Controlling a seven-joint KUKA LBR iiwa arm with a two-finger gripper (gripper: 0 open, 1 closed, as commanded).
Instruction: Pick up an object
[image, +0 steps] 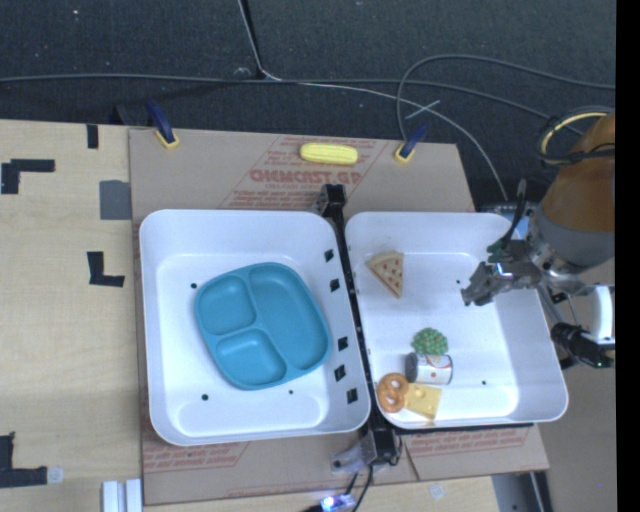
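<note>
Two bins (160, 300), blue tray (262, 325), toy foods (415, 385).

The bench (60, 330) is a light wood-grain surface with black tape marks (100, 270) along the left of the frame. A brown cardboard sheet (240, 175) with red printing lies on it at centre, held at its upper edge by two blue-and-yellow clamps (162, 128). On the cardboard rest two white bins, the left bin (170, 400) touching the right bin (530, 400) at mid-frame, with a yellow corn-shaped object (328, 153) lying above them near the top edge.
</note>
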